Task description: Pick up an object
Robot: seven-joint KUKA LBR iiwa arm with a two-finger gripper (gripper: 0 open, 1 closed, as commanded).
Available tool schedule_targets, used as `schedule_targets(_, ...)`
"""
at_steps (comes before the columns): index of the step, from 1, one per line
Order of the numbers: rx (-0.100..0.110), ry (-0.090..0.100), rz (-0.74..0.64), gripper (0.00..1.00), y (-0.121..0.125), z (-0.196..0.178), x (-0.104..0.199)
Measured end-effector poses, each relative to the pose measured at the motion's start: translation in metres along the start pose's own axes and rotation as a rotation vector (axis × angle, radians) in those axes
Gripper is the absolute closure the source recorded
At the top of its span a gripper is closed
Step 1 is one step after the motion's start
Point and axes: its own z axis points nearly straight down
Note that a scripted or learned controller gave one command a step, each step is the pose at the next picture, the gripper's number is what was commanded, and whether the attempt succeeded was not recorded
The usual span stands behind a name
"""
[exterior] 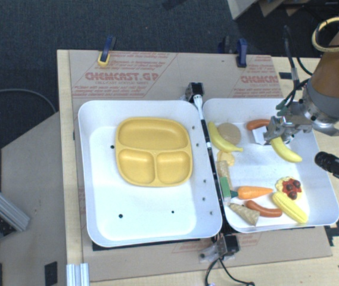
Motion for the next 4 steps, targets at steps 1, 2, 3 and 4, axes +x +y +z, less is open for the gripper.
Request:
schedule_targets(1, 0.004, 0.001, 0.001, 1.00, 0.001, -0.019, 0.000)
schedule_targets(2, 0.005, 0.004, -0.005, 1.00, 0.015, -0.017, 0.061)
schedule_targets(3, 0.005, 0.004, -0.005, 1.00, 0.012, -0.026, 0.120)
schedule_targets(4, 0.007, 0.003, -0.002, 1.00, 0.026, -0.011, 0.155)
